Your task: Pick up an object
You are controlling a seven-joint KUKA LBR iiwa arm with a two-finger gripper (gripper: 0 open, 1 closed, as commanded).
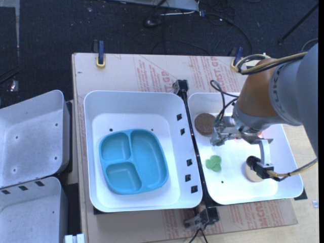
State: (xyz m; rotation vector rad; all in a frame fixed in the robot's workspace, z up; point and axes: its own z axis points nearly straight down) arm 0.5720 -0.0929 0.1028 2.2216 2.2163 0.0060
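Pincer (218,138): hangs low over the right bin, near its left wall; cannot tell how it is set (metal parts blur together under the wrist), nothing seen gripped.
Tan object (251,172): near front of the right bin, right of centre, partly covered by a black fitting with a cable; shape hard to tell.
Green object (214,162): small lumpy piece on the right bin floor, just in front of the pincer and a bit left of it, apart from it.
Blue tray (133,161): three-compartment dish lying flat in the left bin, towards its front left.
Right bin (288,191): white, shallow, holds the green, tan and brown things.
Left bin (139,105): white, shallow, side by side with the right one, a black divider strip between them.
Brown disc (204,123): round, flat, in the far left part of the right bin, just left of the pincer.
Arm (283,87): grey with orange band, comes in from the right above the right bin.
Tabletop (147,70): pale board with red print, yellow clamps at the far edge.
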